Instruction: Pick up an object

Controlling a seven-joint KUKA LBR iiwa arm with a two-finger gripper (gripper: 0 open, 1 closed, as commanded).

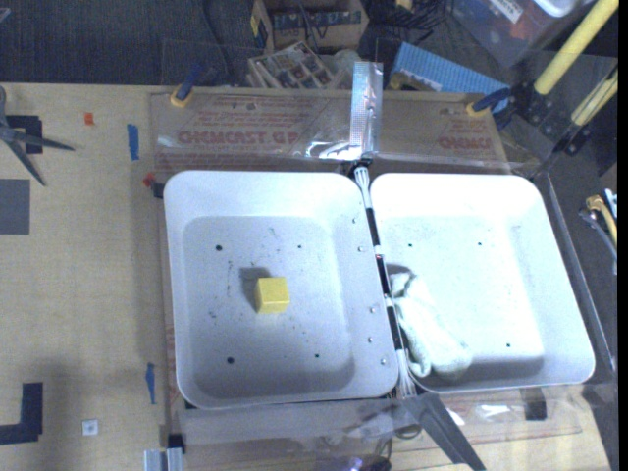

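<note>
Two shallow white bins side by side on the bench, left bin (196, 204) and right bin (510, 214). Small yellow block (273, 294) sitting alone just below centre of the left bin, flat on the floor, well apart from every wall. Looks like a stiff little cube, probably foam or light plastic, so likely light and not fragile. Squarish faces, so pinching across two opposite sides from straight above seems the safest bet; might skid on the smooth bin floor if nudged off-centre. Over in the right bin, a white crumpled thing (424, 327) lying against the left wall near the lower edge; looks soft and floppy like cloth or a bag, hard to tell against the white. Trickier grab, probably. As for arm pose and jaws: can't tell from this angle, nothing clear to go on.
</note>
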